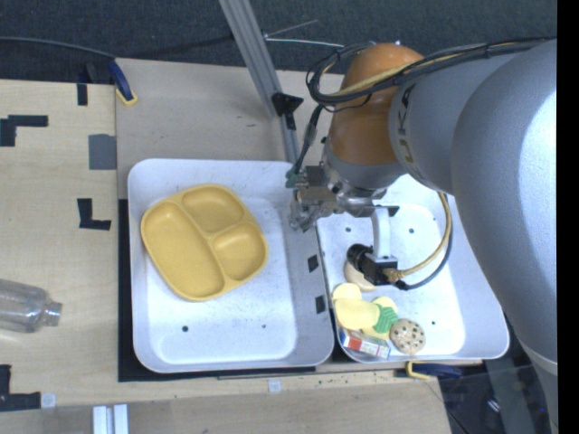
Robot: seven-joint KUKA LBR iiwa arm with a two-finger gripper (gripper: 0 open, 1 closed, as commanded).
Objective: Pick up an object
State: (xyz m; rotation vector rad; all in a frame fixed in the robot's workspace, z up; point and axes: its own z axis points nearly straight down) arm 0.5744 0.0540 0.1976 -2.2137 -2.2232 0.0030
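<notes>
While no object is held, select a target | near: round speckled cookie-like disc (408, 334) and pale yellow lumpy toy (355, 312) clustered in right white bin (470, 315) | mid: yellow three-compartment plastic plate (203, 240) in left white bin (217, 342) | far: gripper (312, 199) over divider, finger state: cannot tell | advice: centre above one item, descend vertically.

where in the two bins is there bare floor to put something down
Left bin: a wide bare strip along the near edge below the yellow plate, and a narrower strip between the plate and the divider. Right bin: bare floor right of the toy pile. Crowded: the right bin's near-left corner, and under the gripper.
</notes>
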